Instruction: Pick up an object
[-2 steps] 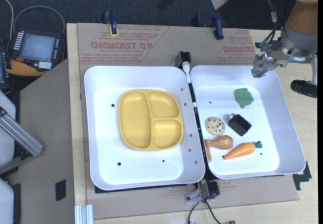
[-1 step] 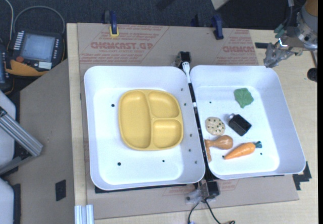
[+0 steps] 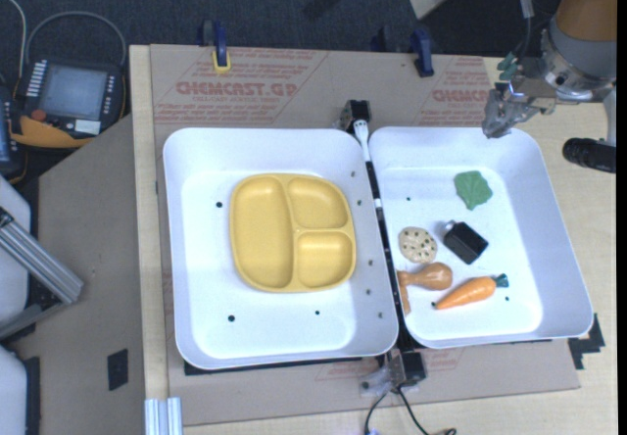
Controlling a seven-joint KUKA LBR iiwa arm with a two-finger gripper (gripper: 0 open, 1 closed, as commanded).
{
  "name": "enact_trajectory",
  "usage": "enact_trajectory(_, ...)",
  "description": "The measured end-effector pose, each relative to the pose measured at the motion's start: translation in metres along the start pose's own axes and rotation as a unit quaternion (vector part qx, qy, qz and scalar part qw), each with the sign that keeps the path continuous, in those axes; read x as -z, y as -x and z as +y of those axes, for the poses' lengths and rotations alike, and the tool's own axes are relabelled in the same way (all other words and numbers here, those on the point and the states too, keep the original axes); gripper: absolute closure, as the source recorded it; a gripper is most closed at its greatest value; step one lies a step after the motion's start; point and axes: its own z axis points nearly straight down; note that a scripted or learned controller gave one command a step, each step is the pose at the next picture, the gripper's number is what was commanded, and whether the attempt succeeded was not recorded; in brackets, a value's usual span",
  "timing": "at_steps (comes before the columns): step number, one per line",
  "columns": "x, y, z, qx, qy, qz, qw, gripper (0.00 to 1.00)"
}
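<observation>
The right bin holds a green leafy piece, a black block, a chocolate-chip cookie, a brown drumstick-shaped toy and an orange carrot. My gripper hangs over the far right corner of that bin, well above and beyond the green piece. Nothing shows between its fingertips.
The left bin carries a yellow divided plate. Blue clamps hold the cardboard sheet at the bench's back edge. A handheld pendant lies off the bench to the left.
</observation>
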Motion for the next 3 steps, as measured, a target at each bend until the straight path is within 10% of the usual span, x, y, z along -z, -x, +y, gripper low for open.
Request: enact_trajectory(3, -0.019, -0.147, 0.002, 0.0, -0.001, 0.0, 1.0, 1.0)
